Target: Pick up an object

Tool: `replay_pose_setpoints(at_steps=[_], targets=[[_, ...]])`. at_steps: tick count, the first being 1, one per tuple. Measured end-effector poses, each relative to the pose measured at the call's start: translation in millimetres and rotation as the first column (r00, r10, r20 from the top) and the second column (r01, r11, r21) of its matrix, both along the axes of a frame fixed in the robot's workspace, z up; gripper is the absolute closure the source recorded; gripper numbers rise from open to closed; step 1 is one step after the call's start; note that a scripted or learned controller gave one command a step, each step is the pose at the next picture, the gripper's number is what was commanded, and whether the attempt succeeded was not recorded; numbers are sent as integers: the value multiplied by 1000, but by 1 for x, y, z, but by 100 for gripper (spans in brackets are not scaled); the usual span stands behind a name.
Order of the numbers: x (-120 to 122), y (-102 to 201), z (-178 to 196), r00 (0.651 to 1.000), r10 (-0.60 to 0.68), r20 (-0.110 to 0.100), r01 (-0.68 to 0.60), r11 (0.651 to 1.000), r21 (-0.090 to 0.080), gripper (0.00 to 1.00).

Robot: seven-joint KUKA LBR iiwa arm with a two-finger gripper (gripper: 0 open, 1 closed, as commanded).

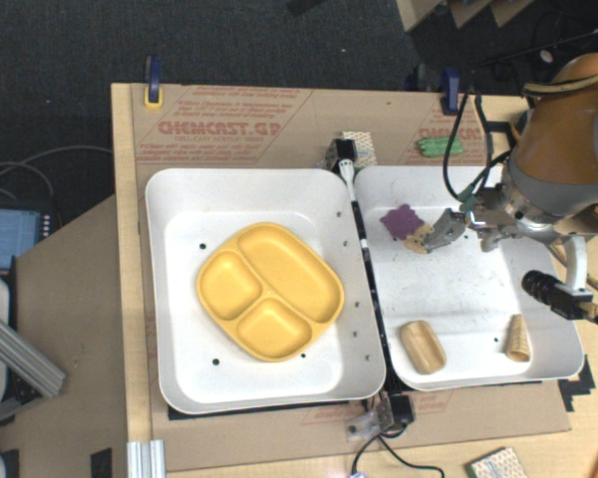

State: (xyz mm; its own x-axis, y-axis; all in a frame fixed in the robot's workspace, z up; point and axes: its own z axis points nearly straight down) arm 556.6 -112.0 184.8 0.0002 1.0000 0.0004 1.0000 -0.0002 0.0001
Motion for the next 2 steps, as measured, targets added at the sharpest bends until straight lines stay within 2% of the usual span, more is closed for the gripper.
replay_pose_setpoints(at_steps=[1,2], targets=[[82,-10,-93,1000,4,7,-4,1000,-2,0],[102,18,-101,1000,4,4,-4,1000,-1,0]])
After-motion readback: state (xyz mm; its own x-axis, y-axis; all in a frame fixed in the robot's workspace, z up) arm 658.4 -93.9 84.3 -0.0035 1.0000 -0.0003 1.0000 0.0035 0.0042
